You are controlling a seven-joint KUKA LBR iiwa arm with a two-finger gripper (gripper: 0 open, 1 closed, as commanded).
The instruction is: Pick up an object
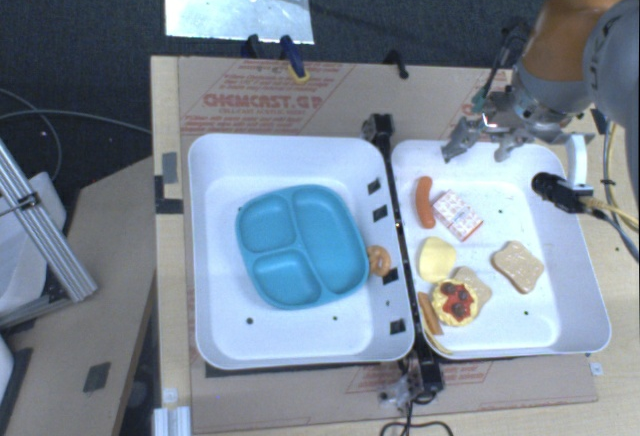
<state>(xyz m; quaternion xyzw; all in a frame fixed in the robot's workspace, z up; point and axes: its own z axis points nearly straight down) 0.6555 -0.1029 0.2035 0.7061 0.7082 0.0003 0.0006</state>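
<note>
I see the gripper [480, 140], fingers spread and empty, above the right bin's [575, 259] far rim, clear of the hot dog [426, 201].

In the right shallow white bin [572, 296], bare floor lies open along the far edge and the right side, while the near-left part is crowded by a red sausage [425, 201], a red-and-white checked packet [457, 214], a yellow round piece [436, 258], a small tart with red topping [459, 300] and a slice of toast [517, 266]. The left shallow white bin [225, 324] is largely taken up by a blue three-compartment plastic tray [300, 245], with a small brown doughnut [380, 261] just beside it against the dividing wall, leaving open strips of floor along its far, left and near sides.
</note>
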